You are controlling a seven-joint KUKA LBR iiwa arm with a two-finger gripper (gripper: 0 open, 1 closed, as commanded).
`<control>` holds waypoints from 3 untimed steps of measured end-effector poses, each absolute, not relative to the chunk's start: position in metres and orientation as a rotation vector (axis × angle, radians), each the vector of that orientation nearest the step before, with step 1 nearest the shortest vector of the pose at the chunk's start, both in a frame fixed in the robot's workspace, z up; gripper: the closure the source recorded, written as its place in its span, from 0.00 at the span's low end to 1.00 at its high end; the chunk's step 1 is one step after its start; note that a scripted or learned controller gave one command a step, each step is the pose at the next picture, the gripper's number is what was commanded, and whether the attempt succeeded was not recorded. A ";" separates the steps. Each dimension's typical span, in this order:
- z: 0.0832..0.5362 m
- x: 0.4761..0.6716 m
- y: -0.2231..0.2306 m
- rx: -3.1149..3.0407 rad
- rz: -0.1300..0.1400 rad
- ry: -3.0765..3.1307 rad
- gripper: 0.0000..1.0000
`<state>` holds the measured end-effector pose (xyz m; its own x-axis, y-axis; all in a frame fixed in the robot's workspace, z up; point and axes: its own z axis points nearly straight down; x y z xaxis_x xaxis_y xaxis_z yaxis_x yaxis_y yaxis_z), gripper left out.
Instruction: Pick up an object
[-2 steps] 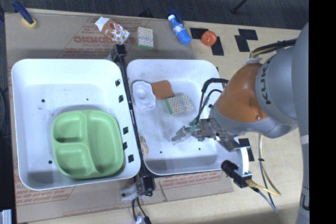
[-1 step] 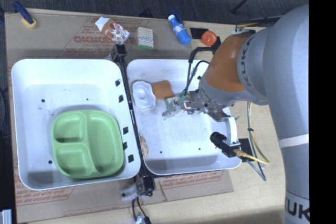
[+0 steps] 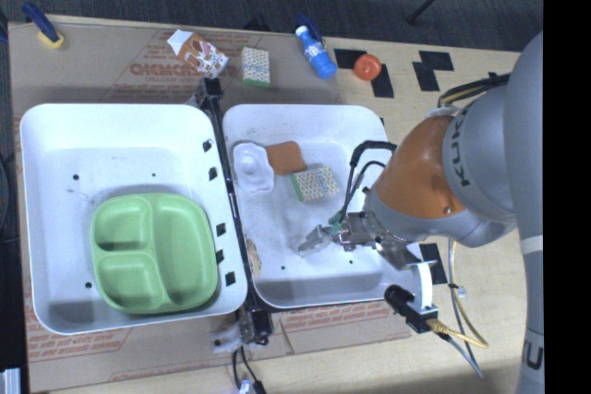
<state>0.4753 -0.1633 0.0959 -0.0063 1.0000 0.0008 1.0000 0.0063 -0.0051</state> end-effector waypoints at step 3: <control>0.092 0.591 -0.139 -2.215 -0.001 -2.226 0.00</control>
